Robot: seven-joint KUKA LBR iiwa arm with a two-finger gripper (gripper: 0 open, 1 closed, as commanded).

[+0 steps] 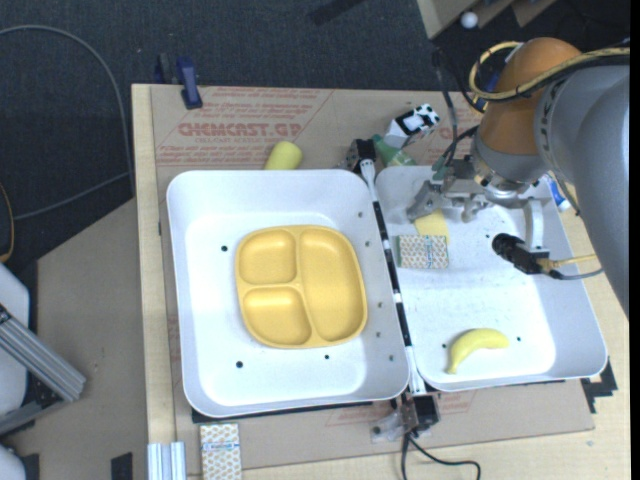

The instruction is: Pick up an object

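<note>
Right bin, banana (476, 347) lying left-right — curve upward, end effector (450, 200) state unclear.

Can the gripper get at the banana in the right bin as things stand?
Probably yes. The banana lies alone on the right bin's open floor, with nothing over it, and the gripper is above that bin's far end.

open floor beside banana (476, 347), seemingly

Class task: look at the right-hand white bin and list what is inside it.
The right bin holds a banana, a patterned packet and a yellow block. The gripper covers the bin's far corner, so anything there is hidden.
</note>
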